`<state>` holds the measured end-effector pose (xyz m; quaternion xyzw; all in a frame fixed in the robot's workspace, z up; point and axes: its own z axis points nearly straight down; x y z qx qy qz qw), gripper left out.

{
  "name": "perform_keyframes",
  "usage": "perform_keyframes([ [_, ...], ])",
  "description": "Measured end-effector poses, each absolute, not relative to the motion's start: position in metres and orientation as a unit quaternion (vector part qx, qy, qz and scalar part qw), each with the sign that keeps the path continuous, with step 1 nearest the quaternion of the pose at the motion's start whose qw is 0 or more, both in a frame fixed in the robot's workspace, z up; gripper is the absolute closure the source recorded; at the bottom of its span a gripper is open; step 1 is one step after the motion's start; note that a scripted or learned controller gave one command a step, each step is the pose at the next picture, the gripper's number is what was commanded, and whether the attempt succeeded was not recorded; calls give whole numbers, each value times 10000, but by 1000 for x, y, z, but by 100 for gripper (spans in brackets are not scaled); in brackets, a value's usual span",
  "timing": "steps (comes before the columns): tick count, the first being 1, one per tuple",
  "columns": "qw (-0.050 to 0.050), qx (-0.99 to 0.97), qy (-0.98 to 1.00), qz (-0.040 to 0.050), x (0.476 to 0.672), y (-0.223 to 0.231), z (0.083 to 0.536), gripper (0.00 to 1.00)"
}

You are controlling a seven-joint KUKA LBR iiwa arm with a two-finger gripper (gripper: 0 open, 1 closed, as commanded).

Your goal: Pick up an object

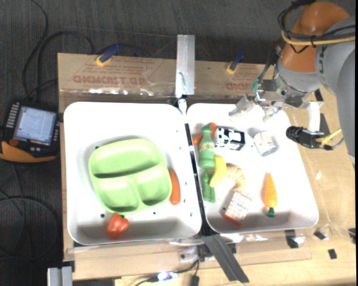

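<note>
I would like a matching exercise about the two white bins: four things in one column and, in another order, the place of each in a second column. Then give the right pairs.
Things:
1. green divided tray
2. orange carrot with green tip
3. red tomato-like toy
4. black and white patterned piece

Places:
A. near front corner of the left bin, below the tray
B. right bin, toward its far side, near the middle
C. middle of the left bin
D. right bin, toward its near right side

Pairs: 1-C, 2-D, 3-A, 4-B
</note>
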<state>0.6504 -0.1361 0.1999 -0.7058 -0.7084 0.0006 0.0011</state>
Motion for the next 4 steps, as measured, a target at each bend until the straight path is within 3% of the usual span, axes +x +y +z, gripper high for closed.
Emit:
perform_keyframes([
  [1,-149,-6642,-7473,-74,637,-114,118,0],
  [2,-136,-6137,-7893,-110,659,-145,106,0],
  [3,-113,-6732,-7393,-109,613,-157,98,0],
  [4,-82,-6751,-7377,-61,609,-160,103,100],
])
